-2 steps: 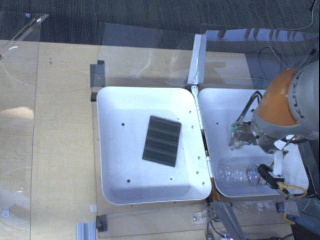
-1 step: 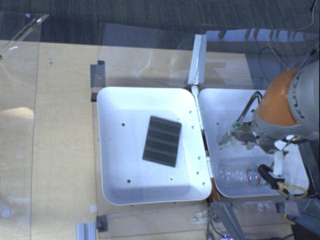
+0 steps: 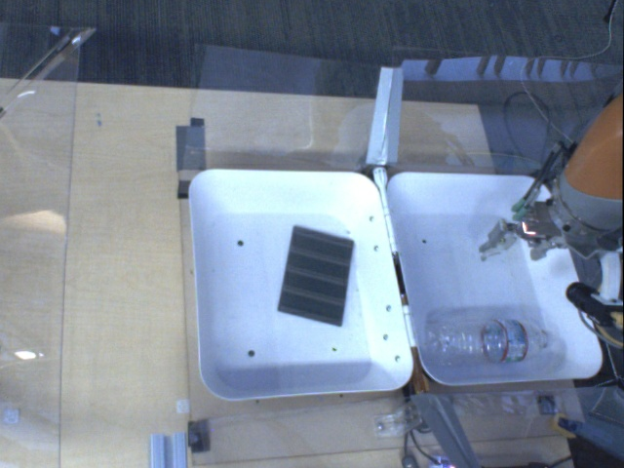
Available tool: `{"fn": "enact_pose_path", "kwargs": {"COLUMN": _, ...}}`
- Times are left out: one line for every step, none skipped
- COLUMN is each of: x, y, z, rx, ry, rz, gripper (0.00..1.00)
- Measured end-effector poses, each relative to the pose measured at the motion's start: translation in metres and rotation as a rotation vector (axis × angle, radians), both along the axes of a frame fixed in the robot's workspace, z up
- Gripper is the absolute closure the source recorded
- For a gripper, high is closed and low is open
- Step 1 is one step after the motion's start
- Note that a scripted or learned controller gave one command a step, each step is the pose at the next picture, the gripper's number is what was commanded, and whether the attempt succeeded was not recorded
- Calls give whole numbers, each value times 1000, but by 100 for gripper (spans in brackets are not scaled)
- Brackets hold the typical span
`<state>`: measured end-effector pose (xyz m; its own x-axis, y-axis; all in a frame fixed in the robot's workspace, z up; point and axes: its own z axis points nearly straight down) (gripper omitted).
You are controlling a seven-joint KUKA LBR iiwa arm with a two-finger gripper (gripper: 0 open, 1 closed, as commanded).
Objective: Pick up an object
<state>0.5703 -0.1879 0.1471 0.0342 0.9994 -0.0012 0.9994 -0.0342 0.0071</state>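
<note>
Nearest the camera, a clear plastic bottle [image 3: 486, 340] lies on its side at the front of the right bin [image 3: 429, 261]. Behind it the gripper [image 3: 507, 236] hangs over bare bin floor, its fingers apparently spread with nothing between them, though blur makes that uncertain. Farther left, a dark ridged block [image 3: 316, 275] lies flat in the left bin [image 3: 219, 291]; the round, smooth bottle could roll or slip from a closing pinch.

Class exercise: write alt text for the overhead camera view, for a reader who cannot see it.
The robot arm's hand hovers over the right white bin, above a clear plastic bottle lying on its side near the front wall. The left white bin holds a dark ridged rectangular pad.
</note>
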Motion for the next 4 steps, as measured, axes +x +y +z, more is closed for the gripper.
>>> {"fn": "enact_pose_path", "kwargs": {"x": 12, "y": 6, "z": 39, "rx": -1, "ry": 1, "rz": 123, "gripper": 0}}
{"fn": "enact_pose_path", "kwargs": {"x": -82, "y": -18, "z": -56, "rx": -3, "ry": 1, "rz": 478, "gripper": 0}}
{"fn": "enact_pose_path", "kwargs": {"x": -74, "y": 60, "z": -57, "rx": -10, "ry": -10, "rz": 572, "gripper": 0}}
{"fn": "enact_pose_path", "kwargs": {"x": -1, "y": 91, "z": -58, "rx": -2, "ry": -8, "rz": 293, "gripper": 0}}
